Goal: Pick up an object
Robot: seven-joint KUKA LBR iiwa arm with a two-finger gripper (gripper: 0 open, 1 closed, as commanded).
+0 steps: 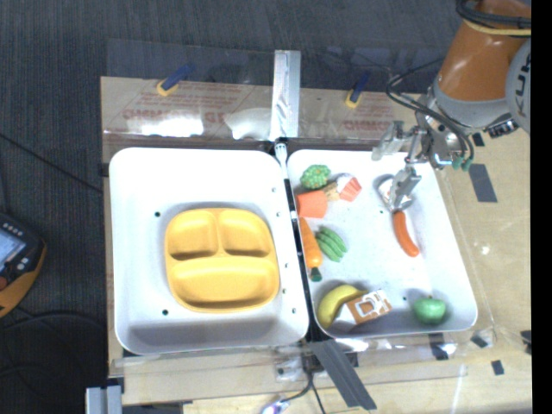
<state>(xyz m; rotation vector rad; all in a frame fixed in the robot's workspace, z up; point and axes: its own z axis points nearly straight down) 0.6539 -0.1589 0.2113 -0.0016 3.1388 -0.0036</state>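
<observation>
Right, gripper (398, 190) hangs over the right bin's (461, 270) far right part, just above the sausage (405, 233); fingers narrowly parted, nothing between them. Sausage lies near the bin's right edge. Banana (335, 302), small box (371, 305) and green apple (429, 309) along the near edge. Carrot (310, 244) against the left edge. Left bin (129, 197) carries a yellow tray (222, 259).

A wooden bench (496, 257) carries two white bins. The left bin (138, 231) and right bin (453, 257) sit touching, side by side.
</observation>
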